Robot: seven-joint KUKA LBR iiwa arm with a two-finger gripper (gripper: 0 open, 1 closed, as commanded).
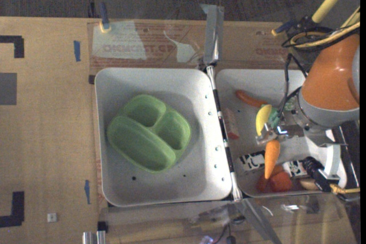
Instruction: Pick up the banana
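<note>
**Banana partly masked by the gripper in the right bin**

The banana (262, 118) lies in the right bin (247, 80), in the middle-right of the frame, its yellow curve standing roughly upright. Its right edge and lower tip are covered by the gripper (273, 130), so its full length cannot be read. The gripper sits against that side of the fruit, but its fingers blur into glare and teal fittings; whether they are spread or closed, and whether the banana lies between them, cannot be told.

Above it the arm (331, 86) fills the right edge of the frame, its orange band hiding much of the bin's right half. A reddish sausage-like piece (249, 98) lies just above the banana. A carrot (271, 158) points downward just below the gripper, its tip over a red item (275, 182), possibly a tomato or pepper. The black-and-white objects near the bin's lower edge are too small to identify.

The left bin (114, 174) holds a green divided plate (149, 132).
</note>
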